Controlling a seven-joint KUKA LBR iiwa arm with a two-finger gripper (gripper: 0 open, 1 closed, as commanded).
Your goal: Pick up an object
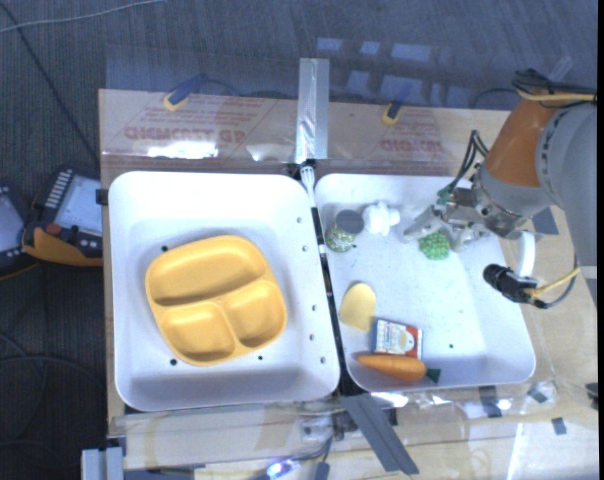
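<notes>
My gripper (443,230) hangs low over the back of the right bin (502,343), reaching in from the right, and its fingers look spread open. A small green knobbly object (435,245) lies on the bin floor right at the fingertips, not clamped. To its left lie a white object (380,217), a grey round piece (349,221) and a small greenish jar (338,237). Nearer the front are a pale yellow flat piece (358,305), a red and white box (396,338) and an orange carrot (392,367).
The left bin (132,208) holds a yellow divided plate (215,296). A ridge (322,268) separates the two bins. A black cable end (507,280) hangs from the arm over the right bin's right side. A handheld pendant (62,213) lies left of the bench.
</notes>
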